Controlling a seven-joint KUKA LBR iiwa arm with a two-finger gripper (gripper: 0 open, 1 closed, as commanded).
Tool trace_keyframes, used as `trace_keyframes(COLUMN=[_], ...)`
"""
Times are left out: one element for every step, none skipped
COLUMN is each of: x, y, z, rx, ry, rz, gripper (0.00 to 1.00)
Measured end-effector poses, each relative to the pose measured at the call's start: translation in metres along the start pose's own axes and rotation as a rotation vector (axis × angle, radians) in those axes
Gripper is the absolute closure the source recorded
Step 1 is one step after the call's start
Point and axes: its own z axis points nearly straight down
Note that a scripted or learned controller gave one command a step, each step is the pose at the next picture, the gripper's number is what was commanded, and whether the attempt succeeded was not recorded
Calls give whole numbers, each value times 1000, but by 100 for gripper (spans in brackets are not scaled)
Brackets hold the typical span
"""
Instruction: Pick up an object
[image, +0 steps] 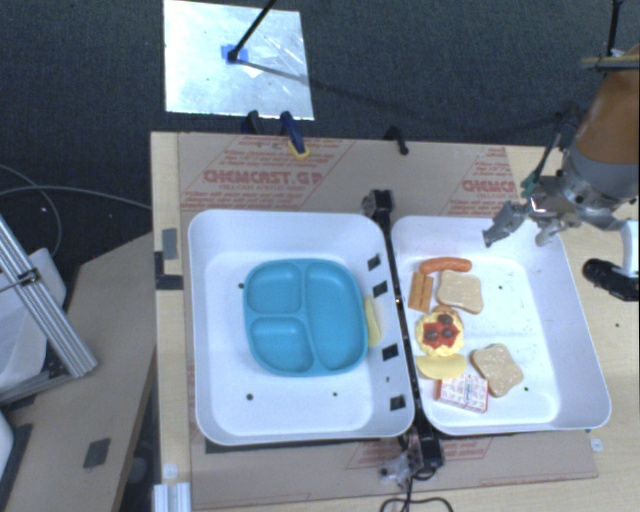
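One fixed camera looks down at a slant on both bins from moderately high above

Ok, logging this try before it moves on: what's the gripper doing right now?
Gripper: open, holding nothing, poised above the far edge of the right bin.

left bin: divided tray inside | right bin: sausage, bread slices, pizza inside | gripper over right bin's far edge
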Motion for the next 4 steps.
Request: trace_keyframes(x=[-43, -54, -53, 25], y=[-11, -44, -91, -140], z=[123, 143, 64, -6], rx=[11, -5, -4, -4], ry=[1, -2, -2, 3], rz=[6, 6, 4, -6], gripper=[0, 0, 0, 0])
